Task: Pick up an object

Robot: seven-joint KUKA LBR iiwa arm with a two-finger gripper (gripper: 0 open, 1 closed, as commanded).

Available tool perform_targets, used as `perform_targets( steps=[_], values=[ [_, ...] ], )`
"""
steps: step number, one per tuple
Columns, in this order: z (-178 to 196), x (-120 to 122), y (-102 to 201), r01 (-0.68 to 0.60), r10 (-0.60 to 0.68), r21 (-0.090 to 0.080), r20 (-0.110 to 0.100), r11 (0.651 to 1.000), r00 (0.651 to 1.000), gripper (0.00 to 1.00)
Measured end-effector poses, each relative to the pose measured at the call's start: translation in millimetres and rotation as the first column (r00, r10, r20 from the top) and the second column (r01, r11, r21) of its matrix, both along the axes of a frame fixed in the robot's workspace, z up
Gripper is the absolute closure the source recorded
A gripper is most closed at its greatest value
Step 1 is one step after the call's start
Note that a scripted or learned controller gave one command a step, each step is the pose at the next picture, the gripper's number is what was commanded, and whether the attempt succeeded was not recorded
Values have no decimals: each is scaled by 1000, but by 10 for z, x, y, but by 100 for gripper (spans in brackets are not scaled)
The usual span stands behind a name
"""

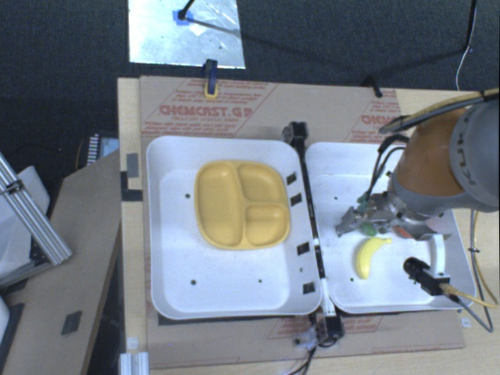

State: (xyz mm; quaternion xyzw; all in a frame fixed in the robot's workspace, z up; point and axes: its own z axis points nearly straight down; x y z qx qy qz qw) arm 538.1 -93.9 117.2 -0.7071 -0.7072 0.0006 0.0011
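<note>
Yellow is the colour of the task's thing: a small curved yellow plastic banana lying flat on the floor of the shallow white bin at right, in the lower middle right of the frame. It is smooth and slightly glossy, bent like a crescent, with its thicker end low and its narrow tip pointing up and right toward the arm.

Just above the banana hangs the grey two-finger gripper, reaching in from the right under the grey arm with its orange band. The gripper's metal parts sit close over the banana's upper end, but whether they touch it cannot be told, and whether the jaws are apart or together cannot be told either. Nothing is seen between them.

In the shallow white bin at left, near the centre of the frame, rests a pale yellow divided plastic plate with three compartments. Both bins sit side by side on a brown cardboard-covered worktop, and a shiny metal sheet lies at the upper left of the frame, well apart from them.
</note>
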Motion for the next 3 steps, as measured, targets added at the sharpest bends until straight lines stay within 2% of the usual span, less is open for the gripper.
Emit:
perform_targets(
  steps=[1, 3],
  values=[
    [126, 11, -4, 2, -2, -1, 4, 1000, 1000, 100],
    [1069, 73, -114, -3, 3, -2, 9, 1000, 1000, 100]
  ],
)
